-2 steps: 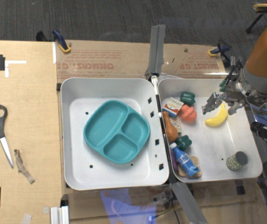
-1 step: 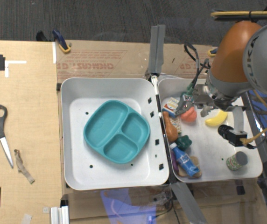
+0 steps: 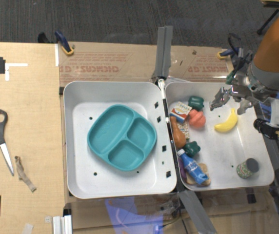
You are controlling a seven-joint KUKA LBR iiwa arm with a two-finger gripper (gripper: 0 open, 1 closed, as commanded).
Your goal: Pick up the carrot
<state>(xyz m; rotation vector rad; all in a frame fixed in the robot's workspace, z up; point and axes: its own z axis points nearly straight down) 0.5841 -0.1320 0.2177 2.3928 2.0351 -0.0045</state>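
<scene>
The grey and orange arm (image 3: pixel 275 48) reaches in from the right. Its gripper (image 3: pixel 232 100) points down, fingers (image 3: pixel 219 101) spread apart.

The hand (image 3: pixel 232 101) hangs open above the right bin (image 3: pixel 227 165), just above the banana (image 3: pixel 227 122), while the carrot (image 3: pixel 178 135) lies well apart by that bin's left wall and a teal plate (image 3: pixel 122 137) fills the left bin (image 3: pixel 76 145).

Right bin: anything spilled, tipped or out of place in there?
Nothing spilled. The toys crowd the right bin's left wall, the carrot wedged among them; a small can lies tipped near the front right corner. The gripper is over the banana, away from the carrot.
</scene>
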